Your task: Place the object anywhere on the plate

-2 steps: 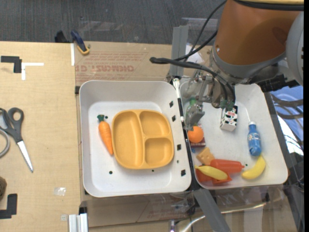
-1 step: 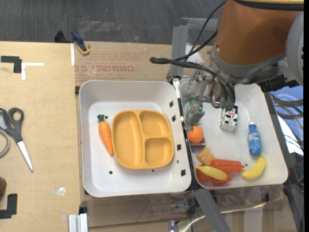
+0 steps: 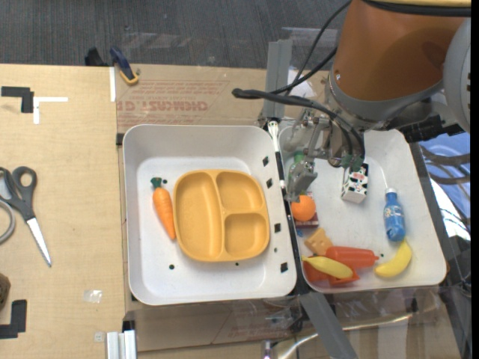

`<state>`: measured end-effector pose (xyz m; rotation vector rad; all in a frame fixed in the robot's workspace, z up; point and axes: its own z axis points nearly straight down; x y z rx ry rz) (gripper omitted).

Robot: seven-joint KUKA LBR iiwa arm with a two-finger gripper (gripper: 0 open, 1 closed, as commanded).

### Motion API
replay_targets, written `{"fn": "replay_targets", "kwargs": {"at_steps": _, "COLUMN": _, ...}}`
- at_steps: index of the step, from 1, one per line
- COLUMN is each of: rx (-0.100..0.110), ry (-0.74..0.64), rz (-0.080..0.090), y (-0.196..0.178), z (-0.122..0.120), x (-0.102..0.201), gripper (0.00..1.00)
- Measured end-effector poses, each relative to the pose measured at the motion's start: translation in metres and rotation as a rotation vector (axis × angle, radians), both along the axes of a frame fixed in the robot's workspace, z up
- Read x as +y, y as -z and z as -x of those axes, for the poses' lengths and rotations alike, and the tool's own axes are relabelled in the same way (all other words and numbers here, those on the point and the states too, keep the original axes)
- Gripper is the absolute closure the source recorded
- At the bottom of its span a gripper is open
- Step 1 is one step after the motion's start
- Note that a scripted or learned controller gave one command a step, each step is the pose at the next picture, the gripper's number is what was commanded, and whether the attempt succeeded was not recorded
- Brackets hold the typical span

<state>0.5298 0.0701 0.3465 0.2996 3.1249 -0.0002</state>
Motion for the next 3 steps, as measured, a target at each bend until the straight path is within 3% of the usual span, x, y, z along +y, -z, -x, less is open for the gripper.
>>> {"fn": "replay_targets", "kwargs": {"at_steps": 3, "rx": 0.0, "ry": 0.0, "rz": 0.0, "y": 0.0, "z": 0.0, "x": 0.0, "gripper": 0.0}}
